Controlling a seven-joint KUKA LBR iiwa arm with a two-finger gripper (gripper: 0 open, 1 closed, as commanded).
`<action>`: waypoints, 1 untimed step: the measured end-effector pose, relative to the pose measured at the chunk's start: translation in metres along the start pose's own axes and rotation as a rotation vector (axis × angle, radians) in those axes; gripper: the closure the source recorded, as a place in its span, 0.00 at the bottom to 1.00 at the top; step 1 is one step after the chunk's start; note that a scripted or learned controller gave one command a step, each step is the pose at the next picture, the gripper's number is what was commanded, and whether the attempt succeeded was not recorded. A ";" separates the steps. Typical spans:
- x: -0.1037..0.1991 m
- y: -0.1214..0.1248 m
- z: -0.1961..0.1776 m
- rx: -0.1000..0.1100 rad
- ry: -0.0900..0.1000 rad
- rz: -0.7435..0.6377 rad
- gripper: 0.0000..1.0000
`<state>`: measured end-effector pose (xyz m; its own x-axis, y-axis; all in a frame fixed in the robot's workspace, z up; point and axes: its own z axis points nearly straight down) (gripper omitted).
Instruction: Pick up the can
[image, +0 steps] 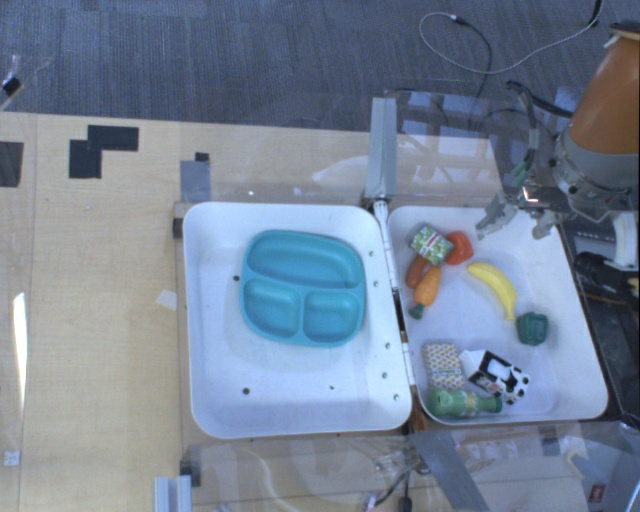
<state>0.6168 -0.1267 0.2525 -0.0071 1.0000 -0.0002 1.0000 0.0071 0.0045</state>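
Can (431, 243) in right bin's (580, 330) far-left part; end effector (518, 216) hovers nearby, spread open, holding nothing.

Blue tray (302, 287), yellow banana (494, 287), green pepper (532, 328)

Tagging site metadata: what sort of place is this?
Likely a robotics lab pick-and-place bench: two white bins taped down, toy food like a banana, loose cables, and the arm's gripper overhead.
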 end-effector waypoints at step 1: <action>0.018 0.052 0.122 0.002 0.000 0.023 0.00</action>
<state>0.6696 -0.1084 0.1309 0.0162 0.9999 -0.0002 0.9999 -0.0162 0.0028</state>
